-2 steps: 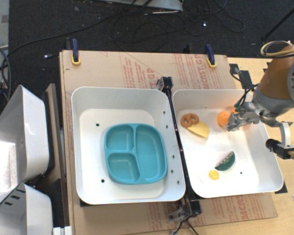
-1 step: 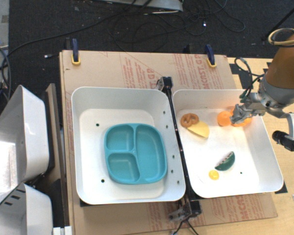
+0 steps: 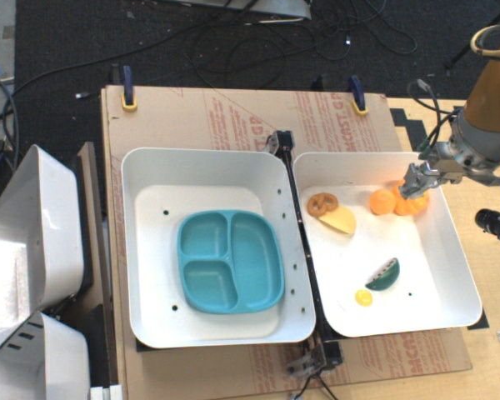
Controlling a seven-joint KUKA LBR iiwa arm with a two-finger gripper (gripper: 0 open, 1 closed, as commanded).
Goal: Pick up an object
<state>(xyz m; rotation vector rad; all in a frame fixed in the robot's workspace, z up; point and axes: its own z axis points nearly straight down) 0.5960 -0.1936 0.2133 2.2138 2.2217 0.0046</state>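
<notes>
Seemingly nearest: orange fruit (image 3: 411, 204), under the gripper (image 3: 417, 183), far corner of the right bin (image 3: 450, 248).
Jaws: state impossible to tell from this angle.
Neighbour: second orange (image 3: 383, 202), touching or just beside it.
Handling: likely light, stiff, smooth toy; round, so it may roll.
Hold: across the middle.

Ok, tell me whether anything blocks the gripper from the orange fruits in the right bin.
Nothing visible does. The gripper sits right over the two round orange fruits near the back of the shallow white right bin; the pretzel and yellow wedge lie apart, to the camera's left.
</notes>
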